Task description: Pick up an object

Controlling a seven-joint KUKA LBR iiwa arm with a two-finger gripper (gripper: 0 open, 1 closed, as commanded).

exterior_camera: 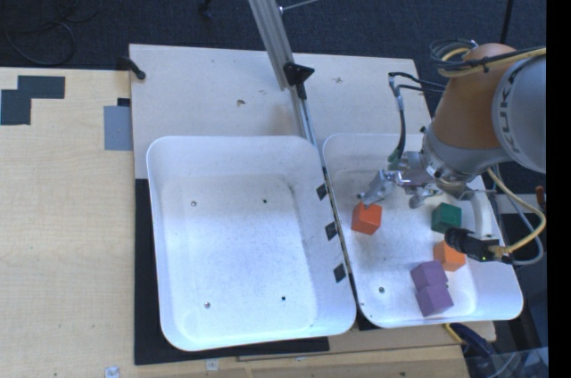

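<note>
1. We see the arm [486, 113] reaching into the right bin [500, 305]. Its end effector [385, 187] hangs just above a red block [367, 217].
2. The red block sits in the middle of the right bin, close to the wall between the 2 bins. It looks to be just under the metal tips, maybe touching them. We cannot tell if it is held.
3. We cannot tell if the end effector is apart or together. The tips are small and blurry from here.
4. We think the red block is light and hard, like a toy cube of foam or wood. It has flat sides and sharp corners. It should not bend or break.
5. We would take it by 2 flat sides that face away from each other. A grip on a corner may make it slip or turn.
6. There are 4 blocks in this bin: the red one, a green block [447, 217], an orange block [450, 256] and a purple block [432, 287]. The purple one looks longer than the others.
7. Both bins are white, smooth and shallow, with round corners. The left bin [169, 189] has tiny dark specks. They rest on a pale counter [205, 82].
</note>
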